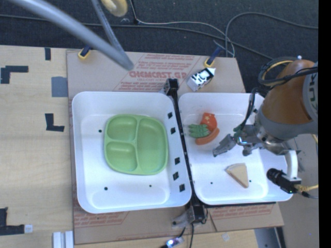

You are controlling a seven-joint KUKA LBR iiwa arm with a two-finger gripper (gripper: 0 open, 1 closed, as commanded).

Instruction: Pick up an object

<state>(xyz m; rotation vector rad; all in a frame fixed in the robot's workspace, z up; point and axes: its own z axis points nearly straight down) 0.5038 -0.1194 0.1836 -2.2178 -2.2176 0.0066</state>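
Item: orange-and-green toy [203, 127], lying in the right bin [258, 192] near its left wall. It is judged light, rigid and smooth; a grip across its narrow middle is advised. A tan wedge [238, 174] is noted nearby. The end effector [223, 147] is poised just beside the toy, nothing held; its opening cannot be told.

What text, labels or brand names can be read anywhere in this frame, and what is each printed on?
"CHEMCAST GP", red print on the cardboard sheet under the two white bins; the last letters run under a black clip.
Smaller red lines above and below it: too blurred to read.
Red print on the cardboard's lower edge: unreadable.
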